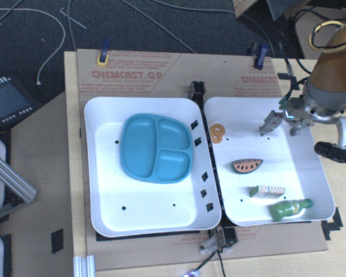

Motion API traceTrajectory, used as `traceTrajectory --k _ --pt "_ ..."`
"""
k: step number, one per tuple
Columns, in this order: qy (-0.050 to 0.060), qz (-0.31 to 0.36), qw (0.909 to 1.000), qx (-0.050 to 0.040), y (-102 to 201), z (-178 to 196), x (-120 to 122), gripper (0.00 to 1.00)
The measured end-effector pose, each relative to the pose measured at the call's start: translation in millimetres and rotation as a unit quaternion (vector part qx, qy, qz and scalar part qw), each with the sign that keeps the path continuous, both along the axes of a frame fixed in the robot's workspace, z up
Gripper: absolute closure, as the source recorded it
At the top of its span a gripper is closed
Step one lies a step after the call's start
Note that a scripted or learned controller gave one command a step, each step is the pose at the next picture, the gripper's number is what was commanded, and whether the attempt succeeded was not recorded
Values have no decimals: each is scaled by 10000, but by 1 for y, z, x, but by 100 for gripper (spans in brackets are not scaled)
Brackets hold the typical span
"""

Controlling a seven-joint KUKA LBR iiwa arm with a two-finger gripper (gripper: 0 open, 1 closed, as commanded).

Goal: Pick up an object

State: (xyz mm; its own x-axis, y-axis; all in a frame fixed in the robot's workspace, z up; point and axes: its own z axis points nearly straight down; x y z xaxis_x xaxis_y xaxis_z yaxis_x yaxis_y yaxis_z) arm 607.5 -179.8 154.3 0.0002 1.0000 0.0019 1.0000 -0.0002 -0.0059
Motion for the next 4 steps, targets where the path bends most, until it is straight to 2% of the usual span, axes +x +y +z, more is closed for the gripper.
traceTrajectory --k 1,2,3,4 --pt "7 5 10000 5 10 -57 0 0" --pt "-13 4 10000 -3 11 -70 0 0" --pt "-33 4 10000 -5 11 -57 1 100" --pt "-66 -1 10000 -21 5 5 -1 100"
